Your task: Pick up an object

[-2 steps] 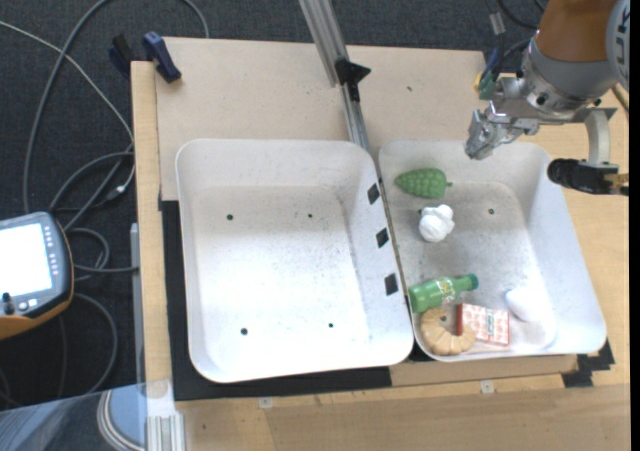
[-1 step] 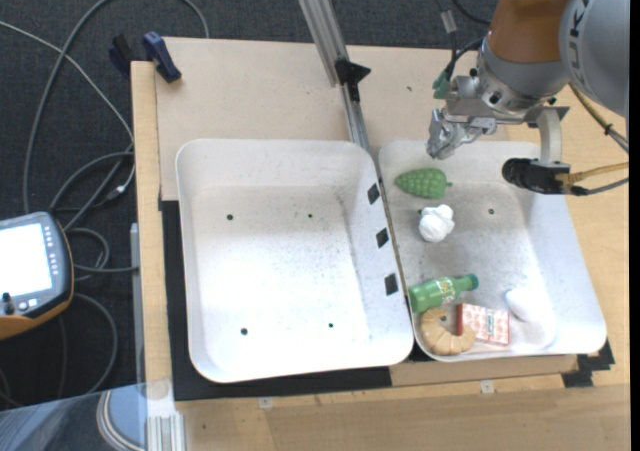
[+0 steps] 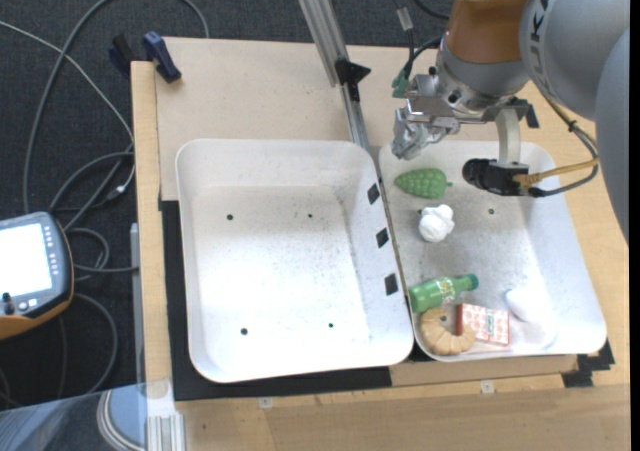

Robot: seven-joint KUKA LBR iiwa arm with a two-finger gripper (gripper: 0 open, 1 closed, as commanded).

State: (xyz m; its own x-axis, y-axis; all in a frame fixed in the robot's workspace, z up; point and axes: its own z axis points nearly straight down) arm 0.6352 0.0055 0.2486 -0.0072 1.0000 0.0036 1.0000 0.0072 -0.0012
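the gripper [image 3: 408, 142] hangs over the right bin's [image 3: 560, 239] far left corner, just beyond the green strawberry-shaped toy [image 3: 421, 182]; grasp state unclear.

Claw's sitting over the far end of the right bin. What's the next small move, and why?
Probably lower the claw a little toward the near side, onto the green leafy toy. It is the closest object, just below the claw, and it lies apart from the white ball and the right bin's wall.

Single fixed camera above the bench [image 3: 250, 69], angled down, both white bins [image 3: 200, 169] framed, arm [image 3: 560, 9] entering from right
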